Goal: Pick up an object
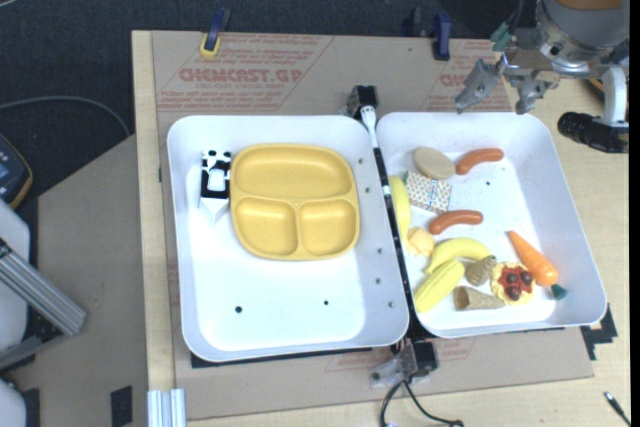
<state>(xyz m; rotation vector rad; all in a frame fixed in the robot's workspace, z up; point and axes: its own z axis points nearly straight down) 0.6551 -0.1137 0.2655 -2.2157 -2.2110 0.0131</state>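
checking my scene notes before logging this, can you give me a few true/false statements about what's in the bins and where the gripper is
1. The yellow divided plate lies in the left bin. True.
2. The carrot lies in the left bin. False: it is in the right bin.
3. The gripper holds a sausage. False: it holds nothing, above the right bin's far edge.
4. Two sausages lie in the right bin. True.
5. The bananas lie on the plate. False: right bin.

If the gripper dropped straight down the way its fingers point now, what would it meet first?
Probably the far rim of the right bin or bare floor just inside it. The gripper, fingers spread, hangs above that edge; the nearest sausage lies nearer the camera. Depth is uncertain.
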